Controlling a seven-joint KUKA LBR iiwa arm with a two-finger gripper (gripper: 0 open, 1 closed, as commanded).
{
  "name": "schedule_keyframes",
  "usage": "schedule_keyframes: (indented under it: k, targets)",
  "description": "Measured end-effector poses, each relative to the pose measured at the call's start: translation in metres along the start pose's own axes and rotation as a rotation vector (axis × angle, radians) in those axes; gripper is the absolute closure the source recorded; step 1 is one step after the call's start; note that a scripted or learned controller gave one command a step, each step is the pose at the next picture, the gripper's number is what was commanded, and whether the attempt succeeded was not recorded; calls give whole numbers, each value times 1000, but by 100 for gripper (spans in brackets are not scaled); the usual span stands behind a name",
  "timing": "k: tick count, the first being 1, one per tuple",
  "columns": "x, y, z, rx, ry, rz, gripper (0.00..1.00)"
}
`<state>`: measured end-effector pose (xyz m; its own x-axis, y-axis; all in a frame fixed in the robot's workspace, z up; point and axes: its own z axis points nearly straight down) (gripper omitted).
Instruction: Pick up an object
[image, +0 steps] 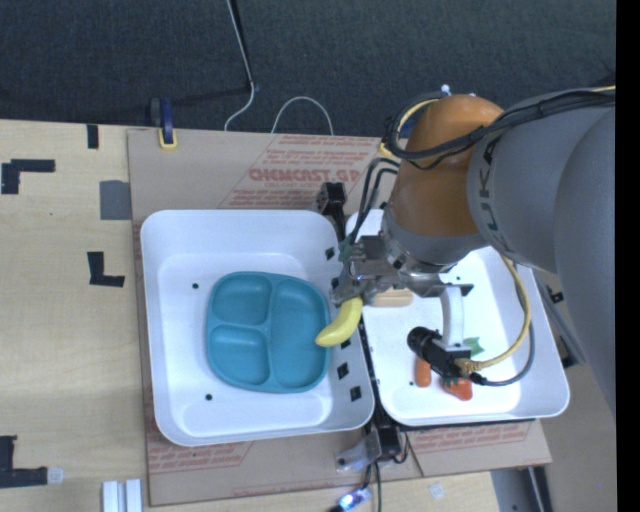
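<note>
**Jaws over a banana at the seam between the bins**

The jaws hang at the inner edge of the left bin (170, 240), right above the upper tip of a banana (340, 323). The wrist hides them, so I cannot tell whether they are clenched or released, or whether they grasp the fruit. The banana is smooth, yellow and curved, and slants down to the left. Its lower end overlaps the right rim of a plate (265, 335). That plate is teal, matte and round-cornered, moulded into three compartments, and lies flat in the left bin. Both bins are shallow, glossy white trays with rounded corners. In the right bin (535, 400) lies a small orange-red thing (458, 390), too hidden to name. Under the bins lies brown cardboard (290, 175) with red print, on a pale wood-grain table (60, 340).
</note>
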<state>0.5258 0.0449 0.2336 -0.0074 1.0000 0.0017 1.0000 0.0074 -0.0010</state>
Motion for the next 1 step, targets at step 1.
schedule_keyframes:
  k: [1]
  targets:
    - [55, 2, 3, 2, 0, -1, 100]
